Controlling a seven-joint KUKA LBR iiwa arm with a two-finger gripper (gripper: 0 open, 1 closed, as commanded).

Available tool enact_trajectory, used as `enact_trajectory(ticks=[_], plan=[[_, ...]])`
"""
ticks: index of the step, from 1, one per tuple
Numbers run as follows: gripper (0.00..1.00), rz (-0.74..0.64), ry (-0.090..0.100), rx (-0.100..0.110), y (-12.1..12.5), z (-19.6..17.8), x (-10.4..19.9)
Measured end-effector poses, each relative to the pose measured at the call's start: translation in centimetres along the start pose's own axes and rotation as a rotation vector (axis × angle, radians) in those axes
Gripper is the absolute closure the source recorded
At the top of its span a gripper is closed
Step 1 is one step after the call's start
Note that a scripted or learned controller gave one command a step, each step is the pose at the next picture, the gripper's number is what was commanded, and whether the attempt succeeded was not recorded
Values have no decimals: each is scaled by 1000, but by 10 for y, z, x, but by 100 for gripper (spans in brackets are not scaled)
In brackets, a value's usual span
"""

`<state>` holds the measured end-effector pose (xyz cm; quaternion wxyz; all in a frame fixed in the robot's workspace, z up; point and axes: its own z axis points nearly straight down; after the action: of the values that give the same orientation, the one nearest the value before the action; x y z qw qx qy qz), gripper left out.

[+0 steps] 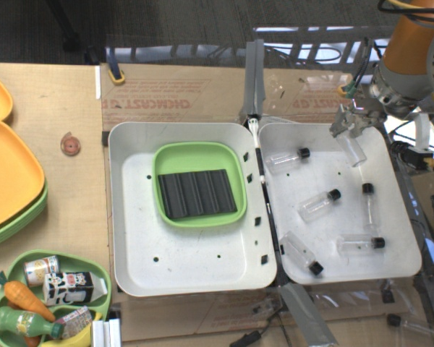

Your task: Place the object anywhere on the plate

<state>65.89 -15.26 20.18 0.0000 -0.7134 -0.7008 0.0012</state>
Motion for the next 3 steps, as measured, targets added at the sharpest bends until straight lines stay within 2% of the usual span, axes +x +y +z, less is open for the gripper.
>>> enact_trajectory(ticks=[1, 2, 3], plan=[[100, -202, 2, 2, -33, 32, 50], [100, -373, 2, 0, -95, 11, 107], [100, -548, 0, -2, -99, -2, 176]])
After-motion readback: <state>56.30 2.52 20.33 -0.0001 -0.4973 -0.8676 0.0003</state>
